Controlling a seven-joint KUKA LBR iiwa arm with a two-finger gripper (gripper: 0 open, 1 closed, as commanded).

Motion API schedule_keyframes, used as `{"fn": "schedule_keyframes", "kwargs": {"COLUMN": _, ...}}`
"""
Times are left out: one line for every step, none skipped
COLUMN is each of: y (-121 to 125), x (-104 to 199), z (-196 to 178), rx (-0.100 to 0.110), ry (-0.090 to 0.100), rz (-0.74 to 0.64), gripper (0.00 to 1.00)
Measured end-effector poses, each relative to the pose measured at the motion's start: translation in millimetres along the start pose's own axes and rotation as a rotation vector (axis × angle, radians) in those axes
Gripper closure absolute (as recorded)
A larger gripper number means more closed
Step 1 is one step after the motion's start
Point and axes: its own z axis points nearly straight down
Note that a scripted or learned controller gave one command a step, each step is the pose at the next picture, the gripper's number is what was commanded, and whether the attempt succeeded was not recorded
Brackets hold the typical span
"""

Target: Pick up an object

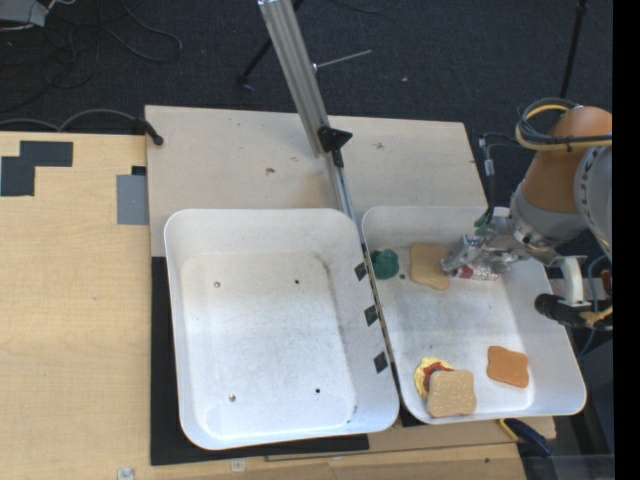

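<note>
Gripper (pixel 470 264) low in the right bin (pixel 545 393), beside the tan slice (pixel 430 266); its state I cannot tell; nothing lifted yet.

A metal rail (pixel 305 78) slants up from between the two bins across a pale board (pixel 240 163). At the left lies a wooden tabletop (pixel 70 298) with grey patches (pixel 130 198). Dark carpet (pixel 420 38) with cables (pixel 40 8) stretches behind. A black mat (pixel 160 368) edges the left bin.

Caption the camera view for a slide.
Gripper beside tan slice in right bin; left bin alongside.
</note>
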Motion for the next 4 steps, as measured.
{"fn": "schedule_keyframes", "kwargs": {"y": 1.6, "x": 0.2, "z": -13.0, "rx": -0.004, "ry": 0.000, "rz": 0.000, "gripper": 1.00}}
{"fn": "schedule_keyframes", "kwargs": {"y": 10.2, "x": -7.0, "z": -71.6, "rx": 0.000, "ry": 0.003, "rz": 0.002, "gripper": 1.00}}
{"fn": "schedule_keyframes", "kwargs": {"y": 11.0, "x": -8.5, "z": -108.4, "rx": 0.002, "ry": 0.003, "rz": 0.001, "gripper": 1.00}}
{"fn": "schedule_keyframes", "kwargs": {"y": 5.8, "x": 47.6, "z": -117.6, "rx": 0.007, "ry": 0.007, "rz": -0.002, "gripper": 1.00}}
